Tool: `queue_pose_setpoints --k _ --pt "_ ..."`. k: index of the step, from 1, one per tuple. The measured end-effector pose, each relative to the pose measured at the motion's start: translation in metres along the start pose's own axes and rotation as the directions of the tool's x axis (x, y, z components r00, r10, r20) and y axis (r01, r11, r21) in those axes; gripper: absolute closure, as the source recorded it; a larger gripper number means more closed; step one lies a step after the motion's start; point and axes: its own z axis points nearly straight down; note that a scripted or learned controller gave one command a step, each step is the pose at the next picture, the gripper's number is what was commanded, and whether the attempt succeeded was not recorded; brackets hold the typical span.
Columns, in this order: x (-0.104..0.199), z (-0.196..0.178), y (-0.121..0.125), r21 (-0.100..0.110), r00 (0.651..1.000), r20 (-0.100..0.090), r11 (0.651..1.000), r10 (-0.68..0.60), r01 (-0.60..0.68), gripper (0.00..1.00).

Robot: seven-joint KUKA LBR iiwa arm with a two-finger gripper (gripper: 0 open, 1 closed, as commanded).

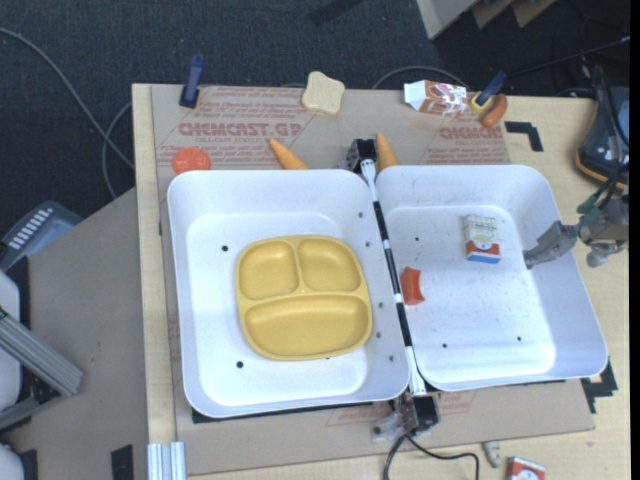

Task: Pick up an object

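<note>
The gripper (548,245), fingers spread and holding nothing, sits at the right bin's (520,353) edge; the small carton (482,238) lies just left, standing lengthwise up-down

We see our gripper (560,243) reaching in low from the right edge. One grey finger (545,246) points leftward. Little of our arm shows behind it.

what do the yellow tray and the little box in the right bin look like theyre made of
Yellow divided tray: likely moulded plastic, matte, one even colour with soft rounded compartment edges. Small box: looks like printed cardboard or a toy carton, flat faces with white, orange and blue print.
</note>
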Motion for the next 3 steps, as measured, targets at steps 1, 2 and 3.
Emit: queue_pose_setpoints --k 1,2,3 --pt "0.011 0.179 0.054 0.004 1.0 -0.002 1.0 0.0 0.0 0.0" --pt "0.049 0.196 0.103 -0.001 1.0 -0.001 1.0 -0.002 0.002 0.0" --pt "-0.018 0.144 0.178 -0.003 1.0 0.002 1.0 -0.001 0.001 0.0"
